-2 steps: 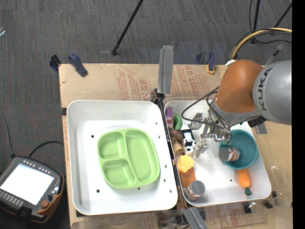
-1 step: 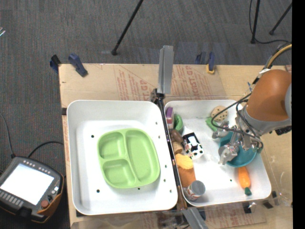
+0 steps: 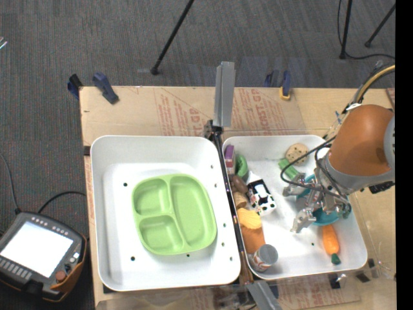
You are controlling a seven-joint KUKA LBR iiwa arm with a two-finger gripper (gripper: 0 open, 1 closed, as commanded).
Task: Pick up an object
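Nearest me, a grey paper cup (image 3: pixel 265 256) lies in the right white bin (image 3: pixel 268 146). My gripper (image 3: pixel 308 219) hovers beside an orange plastic carrot (image 3: pixel 331 241), fingers spread, holding nothing.

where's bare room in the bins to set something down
Free: the left bin's floor around the green divided plate, and the right bin's top strip above the round tan piece. Crowded: its left wall, and around the gripper.

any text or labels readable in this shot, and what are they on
Red printing on the cardboard sheet under the bins: it appears upside down and is too blurred to read.
Screen of the handheld pendant at lower left: glare-white, nothing legible.
No readable text on the green divided plate or the toys.
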